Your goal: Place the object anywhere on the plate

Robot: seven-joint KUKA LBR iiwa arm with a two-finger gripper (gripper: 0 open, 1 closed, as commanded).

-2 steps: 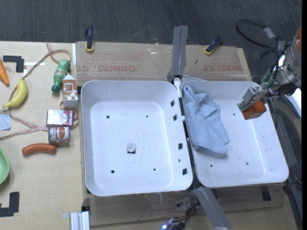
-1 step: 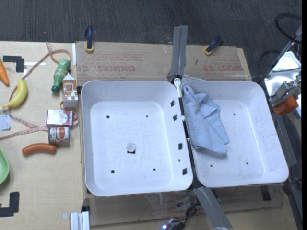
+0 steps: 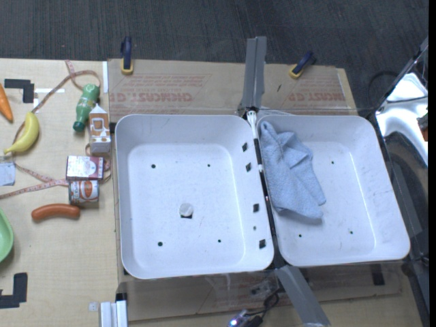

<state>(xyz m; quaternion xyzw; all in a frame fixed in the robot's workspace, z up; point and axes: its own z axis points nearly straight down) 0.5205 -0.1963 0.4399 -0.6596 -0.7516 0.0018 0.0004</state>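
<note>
A small pale round object (image 3: 186, 210) lies on the floor of the left bin (image 3: 136, 182), a little below its middle. A crumpled blue-grey cloth (image 3: 291, 172) lies in the right bin (image 3: 361, 203), against its left wall. A green curved rim, possibly a plate (image 3: 3, 236), pokes in at the far left edge of the bench.
Left of the bins lie toy foods: a banana (image 3: 24, 133), a green bottle (image 3: 85, 104), a small carton (image 3: 99, 132), a can (image 3: 84, 191), a sausage (image 3: 56, 212) and a carrot (image 3: 5, 104). Two clamps (image 3: 126, 54) (image 3: 301, 65) hold the cardboard behind. Grey-white machinery (image 3: 402, 104) stands at the right.
</note>
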